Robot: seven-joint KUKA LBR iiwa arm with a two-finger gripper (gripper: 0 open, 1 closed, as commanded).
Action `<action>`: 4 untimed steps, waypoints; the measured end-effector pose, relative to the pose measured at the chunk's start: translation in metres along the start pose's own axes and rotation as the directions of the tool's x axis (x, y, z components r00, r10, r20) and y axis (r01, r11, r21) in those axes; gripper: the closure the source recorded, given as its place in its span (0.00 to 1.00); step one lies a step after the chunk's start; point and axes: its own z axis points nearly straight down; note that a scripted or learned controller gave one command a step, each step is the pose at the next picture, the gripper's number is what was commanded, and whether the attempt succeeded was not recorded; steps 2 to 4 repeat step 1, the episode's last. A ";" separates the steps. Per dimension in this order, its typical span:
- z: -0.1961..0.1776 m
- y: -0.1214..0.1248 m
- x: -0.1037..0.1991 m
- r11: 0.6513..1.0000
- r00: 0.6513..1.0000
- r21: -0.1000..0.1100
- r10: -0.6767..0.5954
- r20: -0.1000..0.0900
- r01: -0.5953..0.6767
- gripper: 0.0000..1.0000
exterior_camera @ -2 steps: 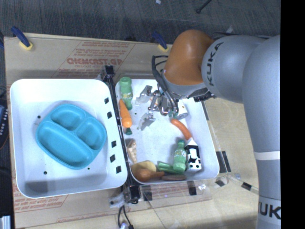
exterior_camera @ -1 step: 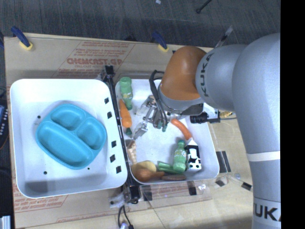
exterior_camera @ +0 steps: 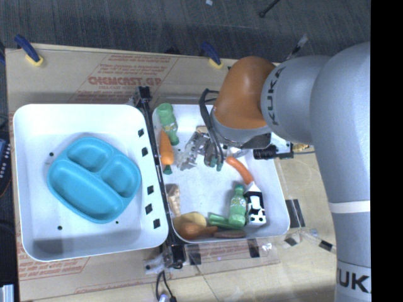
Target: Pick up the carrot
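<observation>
Against the left wall of the right bin (exterior_camera: pixel 277 197), the carrot (exterior_camera: pixel 165 149) lies lengthwise, its orange body running down from just below a green bottle (exterior_camera: pixel 167 122) that stands at the bin's top-left corner. The gripper (exterior_camera: pixel 200 151) hangs just to the right of the carrot, near it but apart from it; nothing shows between its metal fingers, and whether they are spread or pressed together cannot be told from this slant. Beyond the gripper, to its right, a second orange piece, shaped like a sausage or small carrot (exterior_camera: pixel 240 169), lies at a tilt. Lower in the bin a second green bottle (exterior_camera: pixel 237 206) stands beside a black-and-white cow-patterned toy (exterior_camera: pixel 255 208), with a green stick-like piece (exterior_camera: pixel 218 219) at its base. At the bottom-left corner rest a yellowish rounded item (exterior_camera: pixel 191 219) and a brown one (exterior_camera: pixel 208 231). The left bin (exterior_camera: pixel 28 168) holds a blue divided plate (exterior_camera: pixel 94 178). The grey arm (exterior_camera: pixel 334 131) with its orange band (exterior_camera: pixel 242 96) reaches in over the right bin.
</observation>
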 end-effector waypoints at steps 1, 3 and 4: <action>-0.094 0.097 0.005 0.983 0.983 -0.007 0.185 0.006 -0.185 1.00; -0.094 0.097 0.005 0.983 0.983 -0.007 0.185 0.006 -0.185 1.00; -0.094 0.097 0.005 0.983 0.983 -0.007 0.185 0.006 -0.185 1.00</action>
